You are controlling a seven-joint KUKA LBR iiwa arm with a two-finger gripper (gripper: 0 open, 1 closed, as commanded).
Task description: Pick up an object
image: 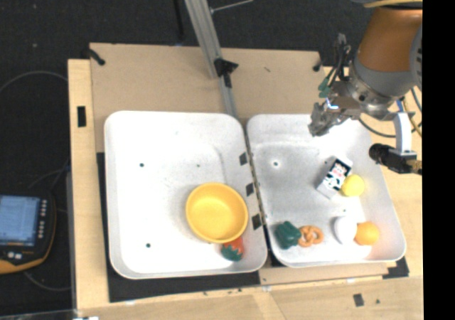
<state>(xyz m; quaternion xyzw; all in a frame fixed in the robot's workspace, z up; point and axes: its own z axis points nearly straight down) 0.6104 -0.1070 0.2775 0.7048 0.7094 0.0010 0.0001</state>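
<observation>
Grey fingers (pixel 321 124) of the gripper (pixel 320 125) hang over the right bin (pixel 284 142), nothing between them; whether spread or pressed together I cannot tell. Below them lie a small printed box (pixel 333 176) touching a yellow ball (pixel 352 185).
</observation>
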